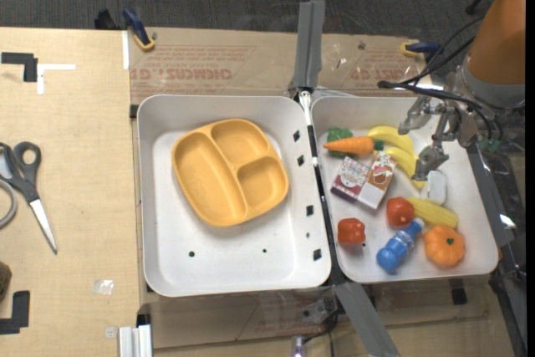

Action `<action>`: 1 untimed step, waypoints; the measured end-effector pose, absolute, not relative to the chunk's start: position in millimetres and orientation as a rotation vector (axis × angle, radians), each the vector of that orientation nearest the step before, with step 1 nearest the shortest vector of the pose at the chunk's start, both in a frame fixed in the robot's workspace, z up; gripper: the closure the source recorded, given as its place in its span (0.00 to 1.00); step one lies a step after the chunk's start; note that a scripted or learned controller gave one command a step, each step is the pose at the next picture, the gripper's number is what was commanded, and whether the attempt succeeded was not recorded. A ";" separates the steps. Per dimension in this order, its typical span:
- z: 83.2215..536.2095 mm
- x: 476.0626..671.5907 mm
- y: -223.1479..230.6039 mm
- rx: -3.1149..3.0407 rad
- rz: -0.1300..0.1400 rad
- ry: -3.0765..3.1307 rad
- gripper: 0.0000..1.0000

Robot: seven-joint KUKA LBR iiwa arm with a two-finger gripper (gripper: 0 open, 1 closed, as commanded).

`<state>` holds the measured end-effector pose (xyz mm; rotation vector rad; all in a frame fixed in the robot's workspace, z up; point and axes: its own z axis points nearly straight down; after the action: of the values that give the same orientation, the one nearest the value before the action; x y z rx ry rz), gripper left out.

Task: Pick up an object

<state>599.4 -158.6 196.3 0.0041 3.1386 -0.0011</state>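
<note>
Altogether: one banana, one carrot, two tomatoes

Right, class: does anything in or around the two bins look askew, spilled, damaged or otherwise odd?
Little stands out. The yellow divided plate lies turned at a slant in the left bin. The toy food in the right bin is jumbled, with the blue bottle on its side. Nothing looks spilled or broken.

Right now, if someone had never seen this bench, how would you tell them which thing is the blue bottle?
Look at the right-hand white bin, the one crowded with toy food. Go to its near edge, where the small blue bottle lies tilted between a red pepper and an orange pumpkin. It is the one blue item there.
</note>
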 end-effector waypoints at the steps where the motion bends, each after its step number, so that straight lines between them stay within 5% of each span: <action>1: 92.3 592.1 -112.4 -0.154 -0.001 3.135 0.00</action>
<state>592.1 -112.4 92.3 -0.1541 3.1351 -0.0008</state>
